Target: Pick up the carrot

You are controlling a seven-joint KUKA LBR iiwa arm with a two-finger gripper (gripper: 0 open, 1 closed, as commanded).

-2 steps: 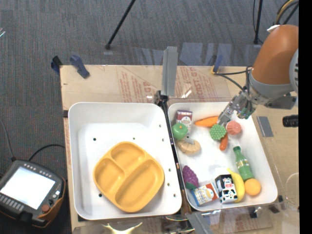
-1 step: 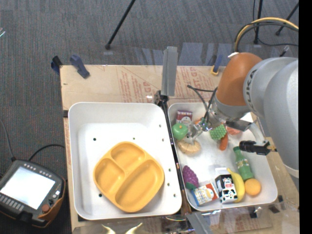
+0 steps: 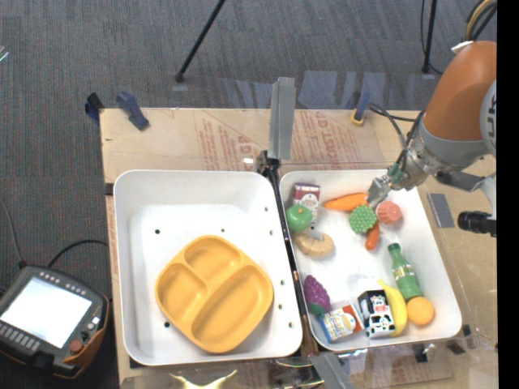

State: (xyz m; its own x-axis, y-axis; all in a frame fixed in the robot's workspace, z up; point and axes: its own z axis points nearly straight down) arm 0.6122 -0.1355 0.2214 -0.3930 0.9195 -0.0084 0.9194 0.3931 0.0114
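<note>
Just beside the tapered, smooth orange carrot [image 3: 345,202] hangs the gripper [image 3: 379,190]; whether it is open, I cannot tell.

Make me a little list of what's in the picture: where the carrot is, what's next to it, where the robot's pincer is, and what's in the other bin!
carrot: lying at the back of the right bin
beside it: green apple, small red box, bumpy green ball
pincer: just above the carrot's right end
left bin: holds a yellow plate with sections
carrot lifted: not yet
</note>
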